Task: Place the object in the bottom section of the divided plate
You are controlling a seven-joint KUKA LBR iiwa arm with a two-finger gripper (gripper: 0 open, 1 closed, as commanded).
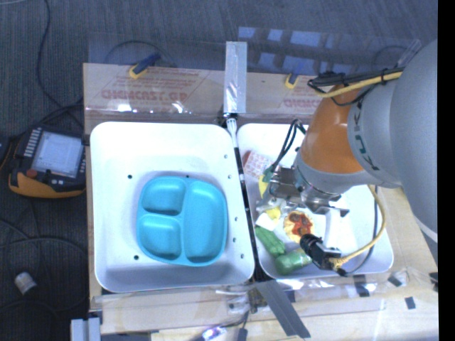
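Observation:
A light blue divided plate (pixel 181 219) lies in the left white bin (pixel 114 162), its three sections bare. In the right bin (pixel 377 258) the arm's wrist hangs over a heap of toy food, and my gripper (pixel 295 208) reaches down into that heap. Around it lie a green vegetable piece (pixel 269 239), another green piece (pixel 291 263), a red and orange item (pixel 298 222) and a yellow piece (pixel 264 185). The wrist hides the fingertips.
A red and white packet (pixel 254 162) lies at the back of the right bin. A ridge (pixel 242 190) divides the two bins. A yellow cable (pixel 362 247) loops from the wrist. An orange-cased device (pixel 50 162) sits on the floor at left.

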